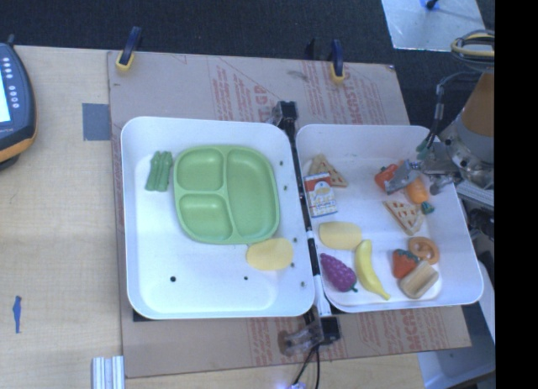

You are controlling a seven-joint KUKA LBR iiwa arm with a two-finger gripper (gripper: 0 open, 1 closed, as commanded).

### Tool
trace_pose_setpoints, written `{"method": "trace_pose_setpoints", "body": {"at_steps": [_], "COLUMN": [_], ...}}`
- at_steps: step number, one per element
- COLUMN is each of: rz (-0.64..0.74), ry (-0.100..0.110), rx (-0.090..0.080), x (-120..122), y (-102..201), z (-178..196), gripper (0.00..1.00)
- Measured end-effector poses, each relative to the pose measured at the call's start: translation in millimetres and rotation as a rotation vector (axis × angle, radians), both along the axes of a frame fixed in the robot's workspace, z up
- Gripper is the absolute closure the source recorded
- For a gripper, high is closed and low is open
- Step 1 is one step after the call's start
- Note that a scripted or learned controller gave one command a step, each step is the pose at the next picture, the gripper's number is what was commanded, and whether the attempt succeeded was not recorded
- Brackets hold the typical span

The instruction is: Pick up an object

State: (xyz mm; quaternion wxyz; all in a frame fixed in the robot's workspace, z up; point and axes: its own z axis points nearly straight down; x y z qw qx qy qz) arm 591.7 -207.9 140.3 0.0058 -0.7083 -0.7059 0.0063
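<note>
Two white bins (pixel 134 211), one banana (pixel 371 270)

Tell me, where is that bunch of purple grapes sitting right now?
The purple grapes lie in the right bin, at its near left corner, just left of the banana and below a pale yellow piece.

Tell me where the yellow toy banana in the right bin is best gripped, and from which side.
Probably across the middle of the yellow toy banana, coming straight down from above. It lies flat and roughly lengthwise toward the bin's near edge, narrow across its curve, so fingers would close across its width. The purple grape bunch sits close on its left, leaving little room there.
</note>
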Motion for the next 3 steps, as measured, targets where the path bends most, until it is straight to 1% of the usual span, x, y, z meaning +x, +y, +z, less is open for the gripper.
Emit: {"method": "trace_pose_setpoints", "body": {"at_steps": [1,2,3], "rz": [0.013,0.011,0.014], "ry": [-0.015,-0.012,-0.022], "rx": [0.009,0.001,0.001], "x": [36,33,68], "y": [22,16,93], "z": [-48,-37,27], "gripper": [0.0,1.0,1.0]}}
